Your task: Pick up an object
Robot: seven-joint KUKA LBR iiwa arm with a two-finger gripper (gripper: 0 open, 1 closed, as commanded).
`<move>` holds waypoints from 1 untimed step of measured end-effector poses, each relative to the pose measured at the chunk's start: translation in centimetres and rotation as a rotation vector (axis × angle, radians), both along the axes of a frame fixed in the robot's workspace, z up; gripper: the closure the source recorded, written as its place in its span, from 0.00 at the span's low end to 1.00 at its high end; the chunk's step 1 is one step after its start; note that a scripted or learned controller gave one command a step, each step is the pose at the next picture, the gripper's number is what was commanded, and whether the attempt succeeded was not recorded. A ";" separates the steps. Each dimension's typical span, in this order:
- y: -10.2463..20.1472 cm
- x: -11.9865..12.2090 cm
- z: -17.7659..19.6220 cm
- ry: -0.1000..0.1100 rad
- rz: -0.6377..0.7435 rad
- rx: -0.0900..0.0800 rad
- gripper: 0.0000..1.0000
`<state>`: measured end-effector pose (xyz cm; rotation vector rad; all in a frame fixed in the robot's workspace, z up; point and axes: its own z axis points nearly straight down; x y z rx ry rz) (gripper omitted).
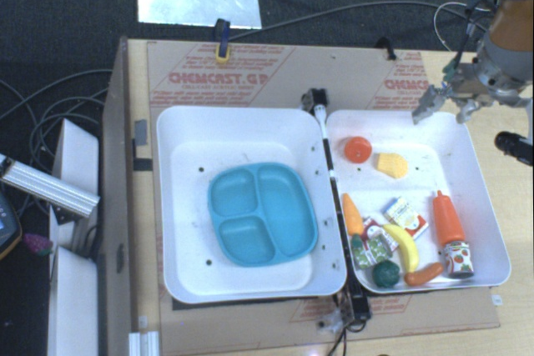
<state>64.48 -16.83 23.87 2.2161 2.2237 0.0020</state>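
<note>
The claw is spread wide open and holds nothing. It hangs over the right bin's top edge. The orange ball sits below-left.

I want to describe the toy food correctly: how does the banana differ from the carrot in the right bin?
The banana is yellow and curved; the carrot is orange, straight and tapering to a point. The banana lies nearer the bin's middle, beside the small carton; the carrot lies along the bin's left wall. Both are long, lie flat in the right bin, and sit well away from the gripper.
</note>
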 end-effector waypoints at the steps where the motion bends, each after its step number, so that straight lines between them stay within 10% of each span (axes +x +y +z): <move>1: 5.9 1.2 -8.3 0.003 0.001 0.002 0.00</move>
